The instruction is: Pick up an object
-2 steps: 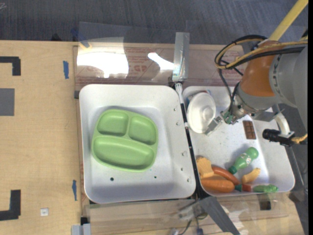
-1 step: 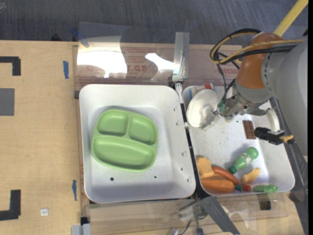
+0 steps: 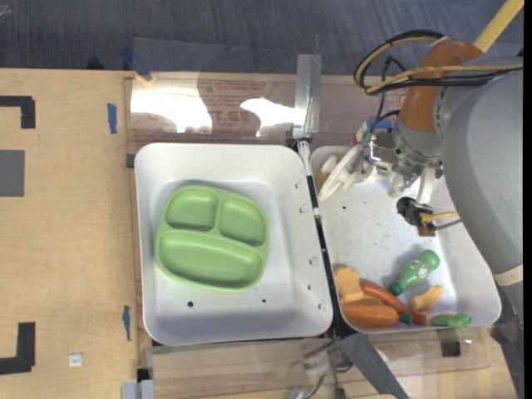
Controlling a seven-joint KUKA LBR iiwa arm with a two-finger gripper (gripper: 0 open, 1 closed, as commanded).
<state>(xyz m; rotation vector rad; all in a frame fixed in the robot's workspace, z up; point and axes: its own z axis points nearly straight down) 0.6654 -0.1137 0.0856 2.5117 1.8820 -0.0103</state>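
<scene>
We see a pale wooden desk (image 3: 62,223) carrying two shallow white bins side by side, their inner edges touching along a dark seam. The left bin (image 3: 287,306) and the right bin (image 3: 374,231) both sit toward the right part of the desk. Black tape marks (image 3: 25,110) lie on the bare wood at the far left, with a grey patch (image 3: 10,173) between them. Short strips of blue tape (image 3: 111,117) are stuck near the left bin's outer edge. Behind the bins, a clear sheet (image 3: 216,106) catches bright glare.
</scene>
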